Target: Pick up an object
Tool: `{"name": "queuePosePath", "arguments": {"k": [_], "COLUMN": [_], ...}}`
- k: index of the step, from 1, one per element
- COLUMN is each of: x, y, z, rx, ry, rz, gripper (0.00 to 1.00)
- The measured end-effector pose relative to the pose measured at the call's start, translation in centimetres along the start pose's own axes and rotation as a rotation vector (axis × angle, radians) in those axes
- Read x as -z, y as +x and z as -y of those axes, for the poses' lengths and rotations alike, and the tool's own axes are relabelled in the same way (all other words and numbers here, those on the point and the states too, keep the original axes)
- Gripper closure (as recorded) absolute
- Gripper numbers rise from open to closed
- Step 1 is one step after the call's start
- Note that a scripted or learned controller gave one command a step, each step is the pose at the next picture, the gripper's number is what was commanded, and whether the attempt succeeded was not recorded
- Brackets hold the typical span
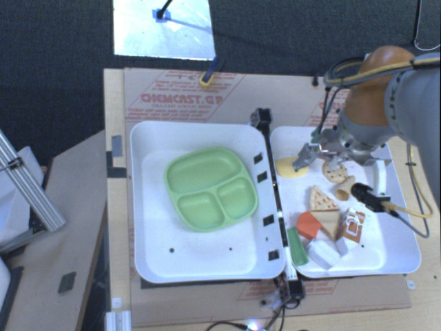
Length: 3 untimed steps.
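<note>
Hovering near the right bin's [400, 185] back-left corner, the gripper [311, 154], fingers apart and empty, hangs just above the yellow disc [289, 167]; that flat piece beside the bin's left wall could slip the fingers and stay put.

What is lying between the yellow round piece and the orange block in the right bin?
In the camera view, the triangular pizza-like slice lies between the yellow round piece and the orange block.
</note>
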<state>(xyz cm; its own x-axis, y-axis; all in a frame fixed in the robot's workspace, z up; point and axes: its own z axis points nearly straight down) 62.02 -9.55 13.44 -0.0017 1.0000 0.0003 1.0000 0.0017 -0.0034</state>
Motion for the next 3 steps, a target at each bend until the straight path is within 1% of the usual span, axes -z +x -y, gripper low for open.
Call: {"name": "queuePosePath", "arguments": {"k": [1, 2, 3], "x": [-5.2, -3.8, 0.8], "y": [0.0, 0.0, -0.4], "z": [0.0, -0.1, 0.4], "rx": [-0.001, -0.001, -0.003], "ry": [-0.002, -0.006, -0.008], "rz": [0.0, 0.001, 0.001], "gripper": [0.0, 1.0, 1.0]}}
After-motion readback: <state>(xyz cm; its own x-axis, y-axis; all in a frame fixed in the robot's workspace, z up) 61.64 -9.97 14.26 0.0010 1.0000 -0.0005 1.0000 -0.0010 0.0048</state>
